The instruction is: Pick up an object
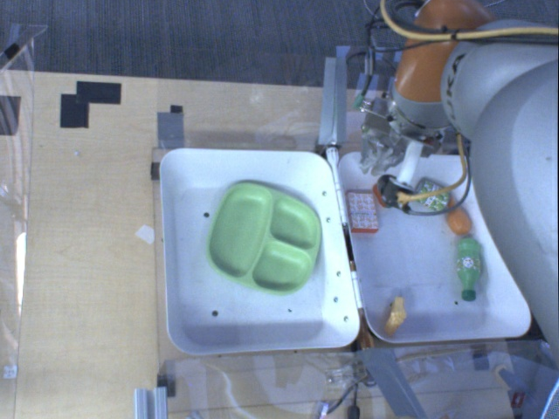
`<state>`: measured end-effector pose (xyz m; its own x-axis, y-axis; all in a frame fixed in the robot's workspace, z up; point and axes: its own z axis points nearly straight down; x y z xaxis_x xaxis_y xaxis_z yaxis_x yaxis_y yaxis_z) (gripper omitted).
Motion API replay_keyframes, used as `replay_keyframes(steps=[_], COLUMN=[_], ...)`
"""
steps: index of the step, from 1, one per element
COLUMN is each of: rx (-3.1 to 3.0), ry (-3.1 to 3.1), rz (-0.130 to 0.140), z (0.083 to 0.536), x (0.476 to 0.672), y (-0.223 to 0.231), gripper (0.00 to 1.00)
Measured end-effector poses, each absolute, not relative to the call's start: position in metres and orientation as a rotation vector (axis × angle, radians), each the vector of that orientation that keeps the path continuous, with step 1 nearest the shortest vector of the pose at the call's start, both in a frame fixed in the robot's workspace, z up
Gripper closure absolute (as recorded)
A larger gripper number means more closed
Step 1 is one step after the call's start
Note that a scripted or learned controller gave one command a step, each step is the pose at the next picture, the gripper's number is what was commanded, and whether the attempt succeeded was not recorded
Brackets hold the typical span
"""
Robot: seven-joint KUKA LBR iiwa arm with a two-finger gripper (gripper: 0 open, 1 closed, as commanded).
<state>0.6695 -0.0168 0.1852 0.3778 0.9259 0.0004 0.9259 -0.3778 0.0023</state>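
Green bottle (469,267) lies near the right bin's (428,317) right wall, just below an orange ball (459,223). Up-left of the bottle, the hand (381,158) hovers above a red-and-white packet (362,212); its opening cannot be told.

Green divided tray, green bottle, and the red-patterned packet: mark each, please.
green divided tray (265,236), camera view, central ridge
green bottle (469,267), camera view, mid-body
red-patterned packet (362,211), camera view, centre of its face

Gripper (382,160) hanging over right bin (437,317), above red-patterned card (362,212); green divided tray (265,236) lying in left bin (188,321).
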Motion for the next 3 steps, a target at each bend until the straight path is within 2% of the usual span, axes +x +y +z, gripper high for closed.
replay_keyframes(steps=[1,2,3], rx=[2.651,2.583,2.552], ry=[1.685,1.785,1.831], rz=[0.004,0.004,0.004], z=[0.185,0.216,0.205], x=[0.669,0.652,0.668], y=[0.051,0.022,0.098], gripper=[1.0,1.0,1.0])
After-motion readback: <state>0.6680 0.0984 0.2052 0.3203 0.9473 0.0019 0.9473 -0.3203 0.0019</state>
